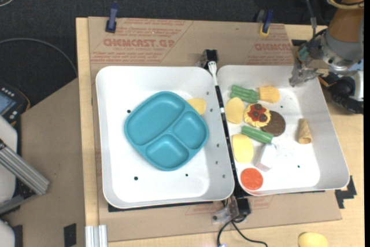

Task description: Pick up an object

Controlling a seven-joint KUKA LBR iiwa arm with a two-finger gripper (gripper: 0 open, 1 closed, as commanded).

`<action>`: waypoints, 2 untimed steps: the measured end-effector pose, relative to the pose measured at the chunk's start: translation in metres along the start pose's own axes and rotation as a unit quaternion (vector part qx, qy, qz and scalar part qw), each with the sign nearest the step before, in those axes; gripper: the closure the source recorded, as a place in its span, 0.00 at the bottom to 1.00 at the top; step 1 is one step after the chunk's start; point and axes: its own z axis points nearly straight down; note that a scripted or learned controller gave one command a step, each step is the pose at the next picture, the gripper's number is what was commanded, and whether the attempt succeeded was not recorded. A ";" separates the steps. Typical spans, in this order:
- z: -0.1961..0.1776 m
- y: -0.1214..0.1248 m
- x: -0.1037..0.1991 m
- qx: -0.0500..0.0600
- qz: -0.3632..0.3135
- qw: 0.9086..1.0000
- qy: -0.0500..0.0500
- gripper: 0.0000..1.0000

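- Yellow round piece (312, 239) lies on the counter (87, 124) at the near edge, outside both bins.
- Just behind it, the right bin (329, 147) holds toy food: an orange-red disc (251, 179) at the near rim, a yellow piece (243, 148) behind it, and a green stick (256, 135) close beside that piece.
- Farther back are a small pizza (258, 115) resting on a brown disc (276, 123), a pale yellow round (234, 110), a green bean pod (244, 92), a yellow block (269, 93) and a tan cone (304, 131) near the right wall.
- The left bin (113, 153) holds a blue divided plate (166, 130), with a yellow piece (196, 105) touching its far right edge.
- The claw (300, 75) hangs over the far right corner of the right bin, apart from the food; I cannot tell if it is released or clenched.
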 end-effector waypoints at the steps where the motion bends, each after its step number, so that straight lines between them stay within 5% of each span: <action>1: -0.070 -0.135 0.034 0.005 -0.002 1.000 0.005 1.00; 2: -0.128 -0.187 0.071 0.002 -0.005 1.000 0.005 1.00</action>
